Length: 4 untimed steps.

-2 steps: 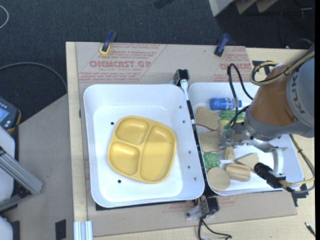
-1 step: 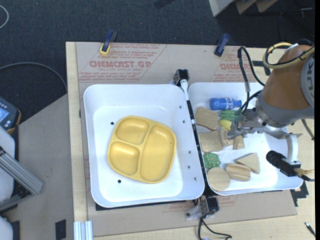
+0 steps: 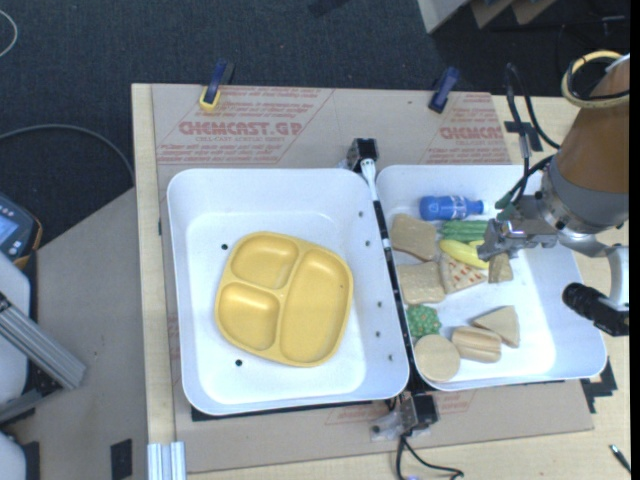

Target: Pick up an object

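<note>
The right bin (image 3: 560, 340) holds several toy foods. A blue bottle (image 3: 450, 207) lies at the back, with a green vegetable (image 3: 461, 231) and a yellow banana-like piece (image 3: 462, 253) in front of it. Tan bread slices (image 3: 413, 238) lie at the left, beside a speckled wedge (image 3: 466, 276). Nearer the front are a green broccoli piece (image 3: 423, 320), a round tan disc (image 3: 436, 358), a bread roll (image 3: 476, 344) and a tan wedge (image 3: 500, 322). My gripper (image 3: 497, 248) is low over the bin's middle, at the right ends of the green and yellow pieces.
The left bin (image 3: 190, 268) carries a yellow divided plate (image 3: 285, 296). A black divider clamp (image 3: 362, 153) sits between the bins at the back. The grey and orange arm (image 3: 600, 158) covers the right bin's back right corner. Cardboard surrounds both bins.
</note>
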### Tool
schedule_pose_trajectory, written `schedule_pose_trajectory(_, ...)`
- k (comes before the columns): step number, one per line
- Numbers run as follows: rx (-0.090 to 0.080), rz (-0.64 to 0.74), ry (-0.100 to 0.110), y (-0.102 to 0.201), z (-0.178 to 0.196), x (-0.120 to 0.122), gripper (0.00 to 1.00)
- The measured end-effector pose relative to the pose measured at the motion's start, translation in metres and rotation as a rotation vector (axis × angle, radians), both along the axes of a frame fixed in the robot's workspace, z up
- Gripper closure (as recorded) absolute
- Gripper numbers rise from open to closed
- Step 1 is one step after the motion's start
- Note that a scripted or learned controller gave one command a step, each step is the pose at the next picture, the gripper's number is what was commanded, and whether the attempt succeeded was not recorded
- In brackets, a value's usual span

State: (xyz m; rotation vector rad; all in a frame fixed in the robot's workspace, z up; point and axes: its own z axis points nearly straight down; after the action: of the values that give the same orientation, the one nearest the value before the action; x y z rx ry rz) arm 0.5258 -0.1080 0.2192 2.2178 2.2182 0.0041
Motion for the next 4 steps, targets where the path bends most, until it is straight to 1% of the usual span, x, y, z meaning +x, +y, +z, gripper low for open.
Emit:
schedule_pose_trajectory(1,0.0,0.0,0.002,0.0,0.006,0.001,1.0)
schedule_pose_trajectory(2,0.001,0.003,0.001,0.035,0.009,0.03,1.0)
schedule_pose_trajectory(3,0.002,0.006,0.0,0.087,0.016,0.058,1.0)
schedule_pose_trajectory(4,0.001,0.003,0.002,0.118,0.012,0.076,1.0)
